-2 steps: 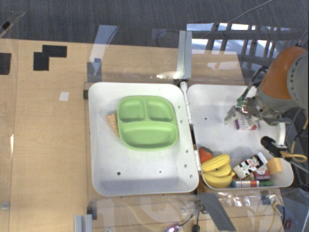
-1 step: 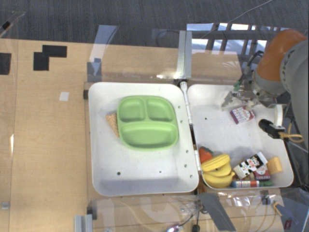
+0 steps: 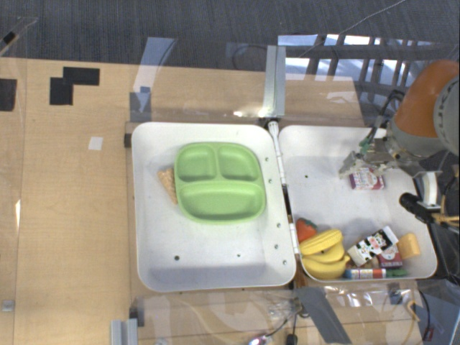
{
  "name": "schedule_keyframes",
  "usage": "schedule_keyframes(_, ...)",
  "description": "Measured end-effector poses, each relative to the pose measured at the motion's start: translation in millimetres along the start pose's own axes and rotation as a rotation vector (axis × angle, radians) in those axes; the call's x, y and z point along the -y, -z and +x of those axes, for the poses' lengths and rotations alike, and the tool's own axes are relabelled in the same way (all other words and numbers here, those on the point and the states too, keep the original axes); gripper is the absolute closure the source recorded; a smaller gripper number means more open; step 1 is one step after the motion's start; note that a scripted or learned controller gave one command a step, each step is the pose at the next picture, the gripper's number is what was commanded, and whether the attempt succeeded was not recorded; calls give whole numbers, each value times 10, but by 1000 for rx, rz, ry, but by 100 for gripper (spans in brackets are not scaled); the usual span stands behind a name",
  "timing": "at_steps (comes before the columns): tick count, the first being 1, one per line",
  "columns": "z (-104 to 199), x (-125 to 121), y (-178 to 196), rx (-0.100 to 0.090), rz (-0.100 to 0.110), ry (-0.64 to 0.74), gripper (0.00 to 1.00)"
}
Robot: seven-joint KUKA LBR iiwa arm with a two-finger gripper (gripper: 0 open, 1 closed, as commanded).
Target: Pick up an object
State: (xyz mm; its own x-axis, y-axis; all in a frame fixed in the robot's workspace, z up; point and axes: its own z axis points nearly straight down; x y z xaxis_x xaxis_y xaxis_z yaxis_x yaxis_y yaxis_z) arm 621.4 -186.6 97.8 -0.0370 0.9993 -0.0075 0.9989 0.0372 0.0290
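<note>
We see the gripper at the upper right of the frame, low over the right bin, just above a small red-and-white carton; whether the claw is open or closed, we cannot tell. Along the bin's lower edge lie bananas, a red item, a patterned box, markers and a yellow block. The left bin holds a green tray over a cracker.

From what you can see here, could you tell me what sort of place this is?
Probably a robotics lab's grasping bench: two white bins sit side by side, a grey-and-orange arm reaches in, and toy bananas and a green divided plate serve as pick objects.
</note>
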Motion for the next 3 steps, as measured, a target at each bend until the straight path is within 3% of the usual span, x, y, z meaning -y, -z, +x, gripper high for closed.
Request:
schedule_keyframes(1, 6, -39, 139, 4, -10, 5, 100)
schedule_keyframes(2, 350, -390, 41, 4, -7, -85, 100)
schedule_keyframes(3, 342, -391, 44, 4, -8, -87, 0)
